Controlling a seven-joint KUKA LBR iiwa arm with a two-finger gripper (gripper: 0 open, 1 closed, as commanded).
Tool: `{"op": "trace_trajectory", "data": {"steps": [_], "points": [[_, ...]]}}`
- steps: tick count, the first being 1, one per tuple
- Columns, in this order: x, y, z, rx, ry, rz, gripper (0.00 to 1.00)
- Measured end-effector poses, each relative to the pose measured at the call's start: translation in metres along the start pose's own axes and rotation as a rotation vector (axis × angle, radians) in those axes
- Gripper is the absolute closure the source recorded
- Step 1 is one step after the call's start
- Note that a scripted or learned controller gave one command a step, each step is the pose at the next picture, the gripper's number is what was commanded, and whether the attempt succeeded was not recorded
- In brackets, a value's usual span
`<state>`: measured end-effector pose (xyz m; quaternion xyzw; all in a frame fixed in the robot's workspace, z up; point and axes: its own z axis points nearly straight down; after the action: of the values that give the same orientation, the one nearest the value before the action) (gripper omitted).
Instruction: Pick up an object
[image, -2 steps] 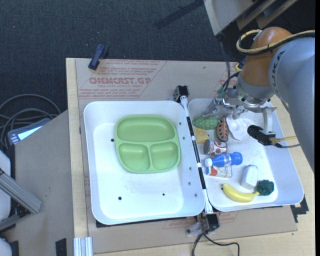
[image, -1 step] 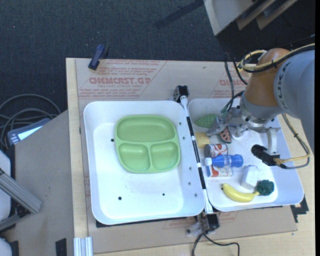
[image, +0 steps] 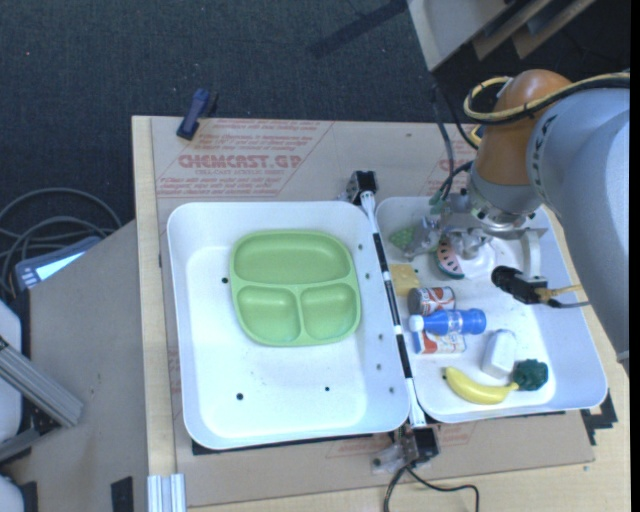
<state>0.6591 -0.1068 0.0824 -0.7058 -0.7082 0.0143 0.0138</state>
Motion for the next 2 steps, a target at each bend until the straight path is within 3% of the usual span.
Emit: {"op": "trace_trajectory", "data": {"steps": [1, 2], "points": [[0.001, -0.001, -0.010, 0.005, 0.003, 0.001, 1.00], [0.043, -0.069, -0.101, -0.040, 0.002, 0.003, 1.00]]}}
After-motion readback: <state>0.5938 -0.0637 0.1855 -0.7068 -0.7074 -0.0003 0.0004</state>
